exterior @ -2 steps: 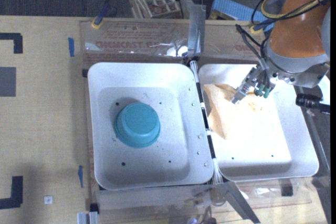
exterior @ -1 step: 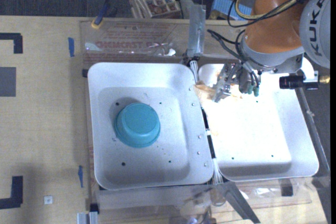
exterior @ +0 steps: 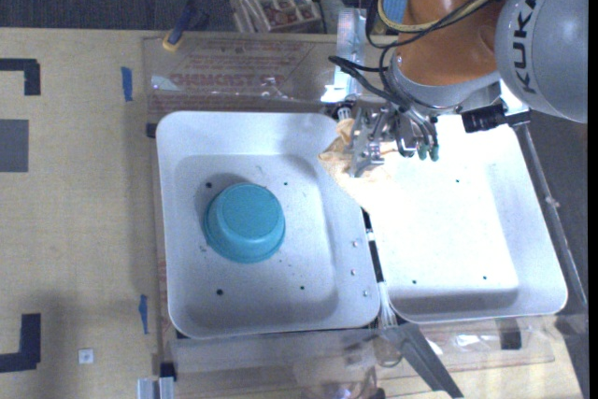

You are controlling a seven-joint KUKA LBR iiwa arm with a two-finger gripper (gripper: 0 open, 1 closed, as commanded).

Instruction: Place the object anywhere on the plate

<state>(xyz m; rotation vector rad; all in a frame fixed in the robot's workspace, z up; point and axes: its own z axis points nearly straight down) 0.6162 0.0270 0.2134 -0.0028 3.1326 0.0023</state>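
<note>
A teal-blue round plate (exterior: pixel 245 221) lies in the left white bin (exterior: pixel 187 294), left of its middle. My gripper (exterior: pixel 366 154) hangs over the rim between the two bins, near their far end. It is shut on a small pale yellow-orange object (exterior: pixel 340 152), which sticks out to the left of the metal fingers (exterior: pixel 363 141). The object is up and to the right of the plate, about a plate's width from it. The grey arm with its orange band (exterior: pixel 448 5) hides the far corner of the right bin.
The right white bin (exterior: pixel 486 294) lies under and in front of the arm. A clear plastic sheet (exterior: pixel 243 70) lies behind the left bin. Boxes and cables stand beyond the bench's far edge. Tan bench top stretches to the left.
</note>
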